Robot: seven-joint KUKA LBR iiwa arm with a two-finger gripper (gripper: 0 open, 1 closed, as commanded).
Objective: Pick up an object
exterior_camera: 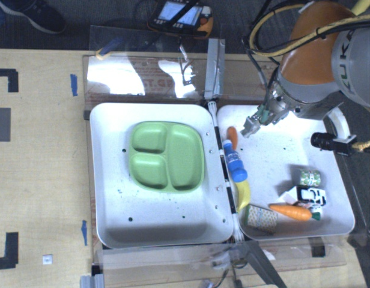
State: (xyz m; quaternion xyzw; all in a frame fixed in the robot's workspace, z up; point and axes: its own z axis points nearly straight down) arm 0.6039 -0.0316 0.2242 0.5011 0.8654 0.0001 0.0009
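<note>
Camera view: jaws (254, 125) hover over the right bin (341, 179), just right of the bottle (234, 162) lying along its left wall. Whether they are parted, I cannot tell. Approach step, I judge; next comes a descent onto the bottle.

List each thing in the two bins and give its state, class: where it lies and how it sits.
Green tray: flat, left bin.
Blue bottle: on its side, right bin's left wall.
Carrot: lying flat, right bin's front.
End effector: above the right bin, nothing seen between its fingers.
</note>
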